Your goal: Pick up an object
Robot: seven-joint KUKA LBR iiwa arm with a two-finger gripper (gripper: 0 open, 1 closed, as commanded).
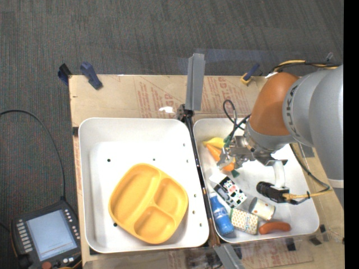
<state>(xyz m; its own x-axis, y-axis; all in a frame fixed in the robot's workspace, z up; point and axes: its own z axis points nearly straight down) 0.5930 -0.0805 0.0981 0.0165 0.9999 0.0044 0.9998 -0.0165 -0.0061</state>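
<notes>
We are observing the gripper [231, 160] lowered into the right bin [300, 214], over the rear left part of its floor. We cannot tell how far it is open or whether it is gripping anything, because the wrist is covering it from above.

The object nearest to it is a small orange piece [227, 166], which is lying at the gripper's lower edge, touching it or just beside it. A yellow object [213, 145] is lying just to the left of the gripper, close to the bin's left wall.

The remaining contents are crowding the front of the same bin:
- A black-and-white patterned card [229, 190] is lying in front of the gripper.
- A blue bottle [221, 217] is lying along the left wall.
- A pale patterned box [244, 221] is resting beside the bottle.
- A white and grey cup [261, 208] is lying on its side, touching the box.
- A red sausage-shaped item [274, 227] is lying at the front wall.

The left bin [101, 150] is holding a yellow divided plate [148, 202], well apart from the gripper. A grey post [196, 88] is standing behind the two bins, where they meet.

We are seeing red printing on the cardboard bench top [140, 97], but it is too faint to read. Dark lettering is running along the arm's grey casing [320, 111]; we are reading it only in part. The print on the card and the box is too small to read.
</notes>
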